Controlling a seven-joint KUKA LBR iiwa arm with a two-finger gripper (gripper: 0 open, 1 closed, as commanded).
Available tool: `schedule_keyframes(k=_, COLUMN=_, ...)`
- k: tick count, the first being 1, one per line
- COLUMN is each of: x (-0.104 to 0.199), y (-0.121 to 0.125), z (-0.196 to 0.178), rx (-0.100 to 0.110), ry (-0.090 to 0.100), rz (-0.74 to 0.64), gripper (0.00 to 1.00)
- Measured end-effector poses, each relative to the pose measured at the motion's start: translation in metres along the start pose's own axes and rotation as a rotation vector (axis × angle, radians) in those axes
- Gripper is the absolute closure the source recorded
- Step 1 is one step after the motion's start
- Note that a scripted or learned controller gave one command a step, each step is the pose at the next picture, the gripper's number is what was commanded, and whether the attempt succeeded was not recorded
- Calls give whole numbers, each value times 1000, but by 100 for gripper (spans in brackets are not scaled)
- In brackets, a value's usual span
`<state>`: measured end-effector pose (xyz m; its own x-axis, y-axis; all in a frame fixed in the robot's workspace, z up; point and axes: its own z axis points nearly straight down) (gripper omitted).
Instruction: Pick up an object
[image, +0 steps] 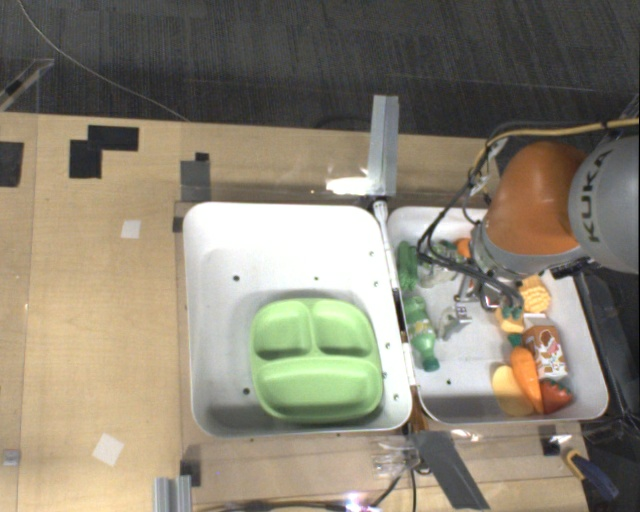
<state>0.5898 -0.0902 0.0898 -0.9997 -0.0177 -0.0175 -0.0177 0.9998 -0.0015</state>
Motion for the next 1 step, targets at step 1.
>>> schedule_keyframes(k=1, x=80, y=3, z=-3, rx=0, ry=0, rz=3, gripper=0)
